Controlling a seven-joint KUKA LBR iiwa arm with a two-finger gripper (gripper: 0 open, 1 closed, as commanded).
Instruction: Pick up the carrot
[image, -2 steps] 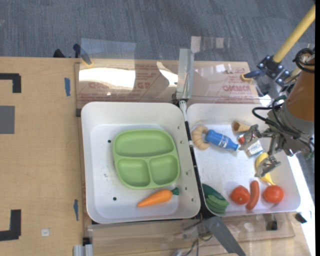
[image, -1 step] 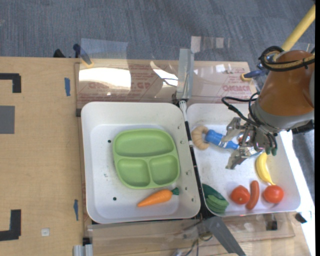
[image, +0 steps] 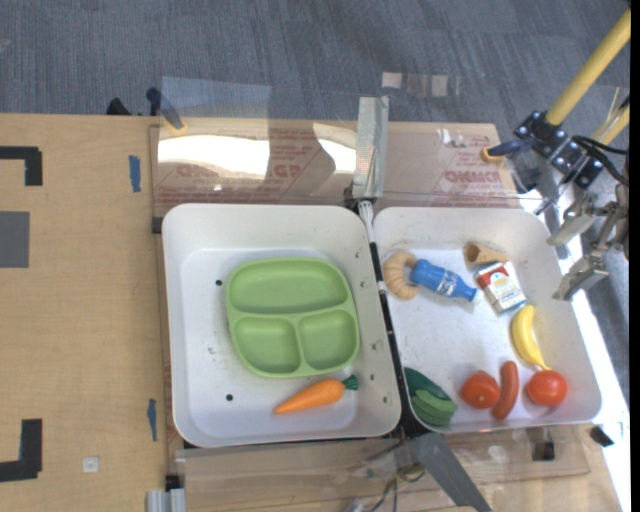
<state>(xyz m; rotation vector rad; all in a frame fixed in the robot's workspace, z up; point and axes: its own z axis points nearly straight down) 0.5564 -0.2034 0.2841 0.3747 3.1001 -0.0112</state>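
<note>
Camera view: hand (image: 590, 255) at right bin's (image: 585, 330) edge, carrot (image: 312, 396) well apart.

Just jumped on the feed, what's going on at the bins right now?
Nothing is being handled yet. The carrot lies in the left bin, just below the green divided plate and near the bin's front edge. The gripper sits at the right bin's far right edge, well away from the carrot. That bin holds the other toy foods, including a banana and a blue bottle.
</note>
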